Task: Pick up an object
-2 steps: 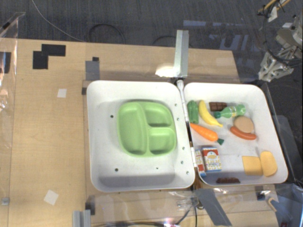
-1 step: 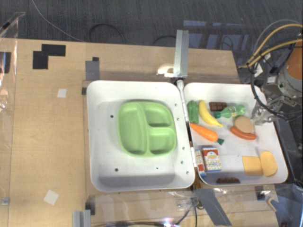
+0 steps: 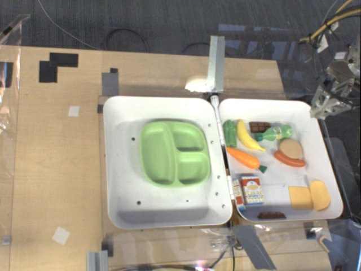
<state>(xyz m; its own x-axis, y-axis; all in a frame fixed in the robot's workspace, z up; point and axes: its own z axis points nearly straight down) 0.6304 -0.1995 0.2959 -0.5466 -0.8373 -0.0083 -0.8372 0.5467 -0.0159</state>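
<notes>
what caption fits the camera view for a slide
Gripper at the right bin's far corner, toy food inside; green divided tray in the left bin.

Green divided plate point(image 3: 174, 153) in left white bin point(image 3: 115, 168), black tape patch point(image 3: 55, 65) on wooden bench point(image 3: 51, 168)

The gripper point(image 3: 326, 107) shows at the camera view's right edge, in the upper half, as a cluster of grey metal parts. Its lower end tilts down and to the left. Cables, one yellow among darker ones, loop above it toward the top right corner. The grey links and orange band are out of frame.
</notes>
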